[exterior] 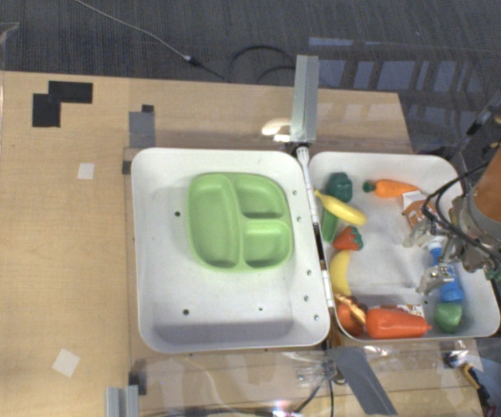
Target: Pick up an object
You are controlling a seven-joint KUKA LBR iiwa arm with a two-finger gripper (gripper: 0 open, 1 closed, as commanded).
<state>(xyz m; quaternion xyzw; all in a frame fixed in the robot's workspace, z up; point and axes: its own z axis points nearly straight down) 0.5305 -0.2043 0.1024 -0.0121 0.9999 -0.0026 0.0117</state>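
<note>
Gripper (pixel 432 252): you can't tell its state; it hangs low over the right shallow white bin (pixel 380 272), near the small blue plastic block (pixel 451 292).

Open floor: we see bare room mid right bin (pixel 380 241).
Crowding: bananas (pixel 340 208), carrots (pixel 394 322) line its edges.

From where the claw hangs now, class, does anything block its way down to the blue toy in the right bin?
Nothing visible does. The claw hangs over the right bin, with the blue toy just below it. A green toy sits touching the blue one on its near side, beside the path rather than across it.
</note>
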